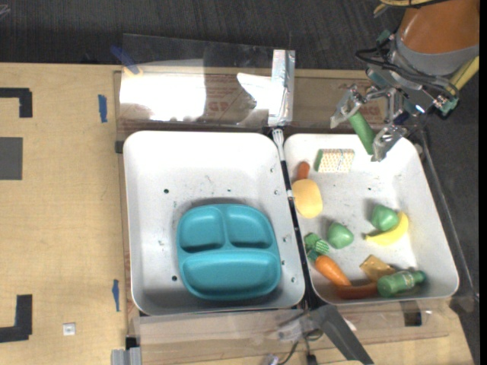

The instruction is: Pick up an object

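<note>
Wooden bench (53, 204), two white bins; right bin (434, 204) holds toy food. Gripper (370, 131) hangs over its far edge, fingers pinching a green cucumber-like stick (363, 134) mid-length. Looks light, rigid, slick plastic; a mid-body grip seems best.

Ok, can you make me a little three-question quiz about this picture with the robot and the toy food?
1. True or false: the teal tray lies in the left bin.
2. Which toy lies nearest the bottom edge of the right bin?
A. the corn cob
B. the carrot
C. the yellow ball
3. Fill in: the long thing between the fingers of the gripper is coloured ____.

Key: 1 true; 2 B; 3 green, it is a long green toy held above the right bin's far edge.
</note>
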You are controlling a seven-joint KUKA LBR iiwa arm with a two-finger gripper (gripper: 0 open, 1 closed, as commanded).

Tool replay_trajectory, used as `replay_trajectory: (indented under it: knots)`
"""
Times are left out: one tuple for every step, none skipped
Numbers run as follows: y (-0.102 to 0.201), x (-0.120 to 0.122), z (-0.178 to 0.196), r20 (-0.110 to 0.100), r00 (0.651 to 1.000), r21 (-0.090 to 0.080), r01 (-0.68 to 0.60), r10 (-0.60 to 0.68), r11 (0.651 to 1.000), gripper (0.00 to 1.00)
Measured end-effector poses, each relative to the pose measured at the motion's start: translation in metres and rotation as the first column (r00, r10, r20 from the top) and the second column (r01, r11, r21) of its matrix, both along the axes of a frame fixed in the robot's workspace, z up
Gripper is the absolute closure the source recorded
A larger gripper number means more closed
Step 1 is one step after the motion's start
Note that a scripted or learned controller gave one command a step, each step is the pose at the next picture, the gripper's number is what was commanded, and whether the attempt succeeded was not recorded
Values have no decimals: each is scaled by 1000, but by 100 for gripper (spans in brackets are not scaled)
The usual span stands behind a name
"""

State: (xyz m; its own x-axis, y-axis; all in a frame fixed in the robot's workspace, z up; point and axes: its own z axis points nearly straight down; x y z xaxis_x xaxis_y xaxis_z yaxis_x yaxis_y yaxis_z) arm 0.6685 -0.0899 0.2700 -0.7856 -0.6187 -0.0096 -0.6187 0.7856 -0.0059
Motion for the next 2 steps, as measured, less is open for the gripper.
replay_trajectory:
  knots:
    - [1,2,13,12,1000,2,2,-2,1000,100]
    - [0,-7,-41,-11,999,3,-46,46,999,100]
